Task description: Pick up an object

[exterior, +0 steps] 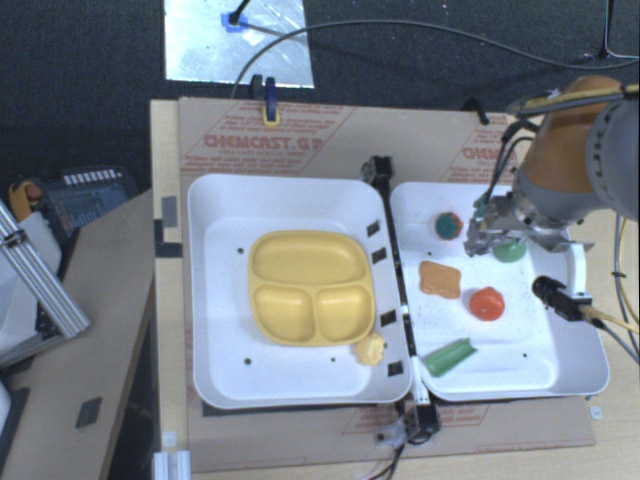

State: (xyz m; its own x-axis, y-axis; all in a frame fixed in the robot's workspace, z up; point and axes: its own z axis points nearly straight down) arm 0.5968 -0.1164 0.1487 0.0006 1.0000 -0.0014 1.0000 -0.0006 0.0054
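- The right bin [580, 363] holds the loose pieces: a small green-and-red ball [448, 226] near its far left corner, an orange flat piece [440, 279] below it, a red round piece [487, 304] to the right of that, and a long green piece [447, 356] lying at a slant near the front edge.
- A pale green round piece [511, 251] sits just under the gripper [481, 238], partly covered by it (how much of it is hidden cannot be judged).
- The gripper hangs over the far part of the right bin, between the green-and-red ball and the pale green round piece; whether it is spread or closed cannot be told from this angle, and nothing is seen held in it.
- The arm [570, 158] comes in from the right, its orange band above the grey wrist.
- The left bin [215, 268] carries a yellow divided tray [305, 286] with three compartments, lying flat near the middle.
- A small yellow lump [370, 349] rests just off the tray's near right corner, touching or almost touching it.
- Both bins stand side by side on a brown board [300, 138] with red lettering.
- Beyond the board lies a shiny metal sheet [235, 28] on dark carpet.
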